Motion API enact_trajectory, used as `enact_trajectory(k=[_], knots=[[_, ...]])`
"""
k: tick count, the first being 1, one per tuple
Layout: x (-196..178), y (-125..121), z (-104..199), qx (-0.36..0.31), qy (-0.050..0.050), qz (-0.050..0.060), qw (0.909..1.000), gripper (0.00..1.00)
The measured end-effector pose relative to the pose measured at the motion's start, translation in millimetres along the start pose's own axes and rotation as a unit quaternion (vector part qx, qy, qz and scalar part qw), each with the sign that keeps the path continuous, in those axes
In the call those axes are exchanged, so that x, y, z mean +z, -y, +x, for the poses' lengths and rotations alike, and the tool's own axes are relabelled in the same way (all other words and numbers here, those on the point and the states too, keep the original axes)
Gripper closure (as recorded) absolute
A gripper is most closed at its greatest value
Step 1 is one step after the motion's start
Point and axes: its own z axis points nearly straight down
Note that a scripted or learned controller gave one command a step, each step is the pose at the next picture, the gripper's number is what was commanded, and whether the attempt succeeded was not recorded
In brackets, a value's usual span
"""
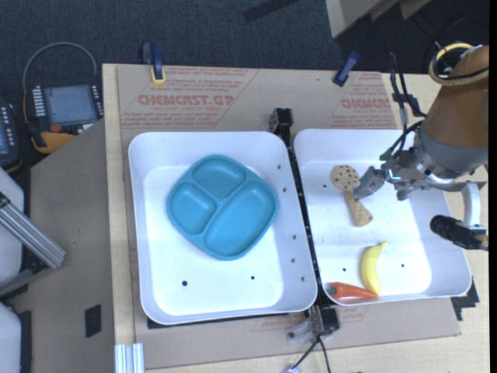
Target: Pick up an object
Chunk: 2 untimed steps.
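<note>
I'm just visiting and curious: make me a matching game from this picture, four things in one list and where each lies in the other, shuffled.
Things:
1. blue divided plate
2. banana
3. carrot
4. wooden slotted spatula

Places:
A. right bin, along its near edge
B. left bin, about the middle
C. right bin, upper middle, head near the gripper
D. right bin, lower middle, just above the orange thing

Pairs: 1-B, 2-D, 3-A, 4-C

Blue divided plate (pixel 223 206) in left bin (pixel 147 231); pendant (pixel 68 104) off-bench left.
</note>
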Motion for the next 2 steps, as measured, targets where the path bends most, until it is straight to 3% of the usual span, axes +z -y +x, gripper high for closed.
enact_trajectory(k=[1,2], knots=[[-2.6,-1.7,0.0,-0.001,0.0,-0.003,1.0,0.0],[53.9,-5.6,7.7,-0.001,0.0,-0.001,1.0,0.0]])
